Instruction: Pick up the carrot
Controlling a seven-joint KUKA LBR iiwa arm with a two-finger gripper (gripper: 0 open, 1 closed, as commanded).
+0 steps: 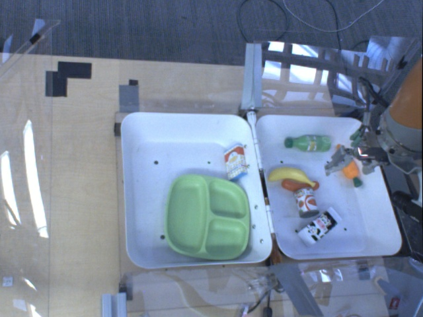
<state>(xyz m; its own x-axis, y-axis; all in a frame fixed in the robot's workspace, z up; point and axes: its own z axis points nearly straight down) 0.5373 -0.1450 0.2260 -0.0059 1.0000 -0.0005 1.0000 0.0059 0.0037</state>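
The gripper [350, 162] of a KUKA arm [404, 121] hangs low over the right bin [390, 240], its two fingers [336, 161] clamped on the carrot [351, 171], whose orange body shows between them with its green end pointing toward the bin's right wall. The arm, grey with an orange band, reaches in from the right edge of the bench. Left of the gripper in the same bin lie a green bottle [308, 142] on its side, a yellow banana [291, 174], a red sausage-shaped item [299, 185] just beside the banana, a small can [306, 202] and a black-and-white carton [318, 226]. The left bin [142, 150] holds a green divided plate [208, 216] and a small red-and-white carton [235, 162] near the shared wall.
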